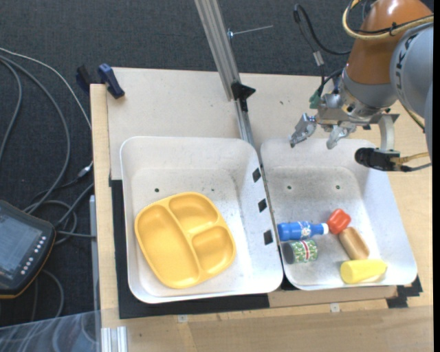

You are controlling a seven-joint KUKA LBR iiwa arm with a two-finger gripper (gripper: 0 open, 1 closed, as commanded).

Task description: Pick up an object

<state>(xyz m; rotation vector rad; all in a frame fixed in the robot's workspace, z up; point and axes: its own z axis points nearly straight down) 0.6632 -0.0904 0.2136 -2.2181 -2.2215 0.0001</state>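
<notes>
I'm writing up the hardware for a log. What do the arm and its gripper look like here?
The grey arm has rounded, smooth housings with a glossy orange band above the wrist. Thin black cables loop beside it. A black cylindrical part juts out at one side. The silver metal two-finger gripper ends in slim pale fingers.

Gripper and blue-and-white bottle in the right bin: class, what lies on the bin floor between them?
In the camera view, only bare white floor of the right bin lies between the gripper and the blue-and-white bottle.

Grey arm [412, 55], orange band, metal hand [317, 137]
</notes>
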